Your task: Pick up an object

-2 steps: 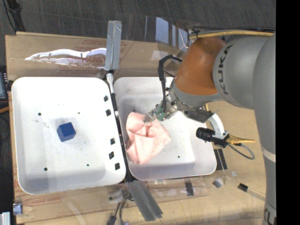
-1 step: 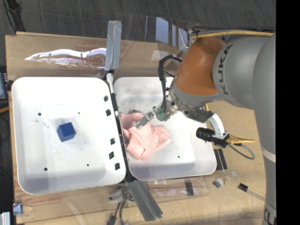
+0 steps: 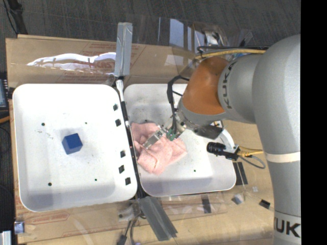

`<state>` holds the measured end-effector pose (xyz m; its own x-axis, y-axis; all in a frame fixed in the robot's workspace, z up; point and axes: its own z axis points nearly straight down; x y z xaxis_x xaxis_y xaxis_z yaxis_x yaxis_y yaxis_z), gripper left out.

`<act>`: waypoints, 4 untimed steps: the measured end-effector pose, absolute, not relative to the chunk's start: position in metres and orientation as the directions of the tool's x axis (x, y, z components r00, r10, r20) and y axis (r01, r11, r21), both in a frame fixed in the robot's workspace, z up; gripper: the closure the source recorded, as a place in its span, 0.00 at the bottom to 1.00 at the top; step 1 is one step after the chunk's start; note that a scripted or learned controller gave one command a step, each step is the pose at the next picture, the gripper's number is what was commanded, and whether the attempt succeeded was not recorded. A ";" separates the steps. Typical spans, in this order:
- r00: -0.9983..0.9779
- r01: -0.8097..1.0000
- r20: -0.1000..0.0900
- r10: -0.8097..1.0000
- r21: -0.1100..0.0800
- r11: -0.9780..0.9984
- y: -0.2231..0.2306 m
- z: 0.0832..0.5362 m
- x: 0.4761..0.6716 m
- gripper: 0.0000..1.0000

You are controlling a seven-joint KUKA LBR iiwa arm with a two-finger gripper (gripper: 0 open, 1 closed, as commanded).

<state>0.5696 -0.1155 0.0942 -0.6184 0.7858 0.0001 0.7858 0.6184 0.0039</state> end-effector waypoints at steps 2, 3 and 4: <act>-0.639 0.769 -0.002 0.769 0.003 0.639 -0.116 0.094 0.622 0.00; -0.643 0.766 -0.001 0.766 0.004 0.643 -0.114 0.104 0.623 1.00; -0.504 0.864 0.001 0.864 -0.002 0.504 -0.083 0.191 0.648 1.00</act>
